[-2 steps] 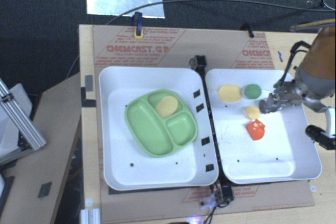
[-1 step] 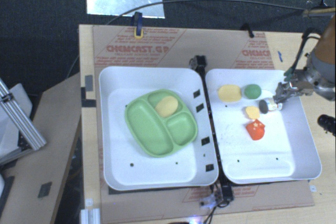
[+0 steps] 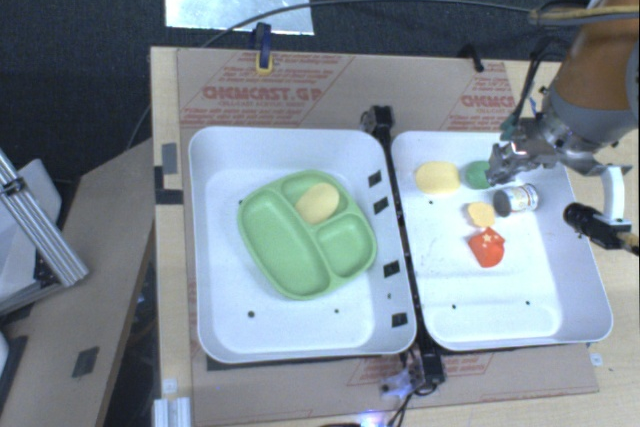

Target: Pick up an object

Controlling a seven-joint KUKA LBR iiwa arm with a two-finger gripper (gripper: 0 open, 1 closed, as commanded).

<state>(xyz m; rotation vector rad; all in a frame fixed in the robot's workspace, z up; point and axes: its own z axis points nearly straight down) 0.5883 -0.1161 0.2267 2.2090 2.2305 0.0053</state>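
While the grey arm with its orange band reaches in from the right, its two-finger gripper hangs low over the upper part of the right white bin. Whether the fingers are open or closed I cannot tell, since the dark metal tip is too small and blurred.

Just under that tip, a small green rounded object lies partly hidden by it, touching or nearly touching a pale yellow rounded piece on its left. Right beside the gripper, below it, a small silver-grey cylinder lies on its side. A little yellow-orange lump sits next to the cylinder, and a red-orange chunk lies just below that.

Across the divider, the left white bin holds a light green compartment tray, set at an angle, with a yellow oval object in its upper compartment.
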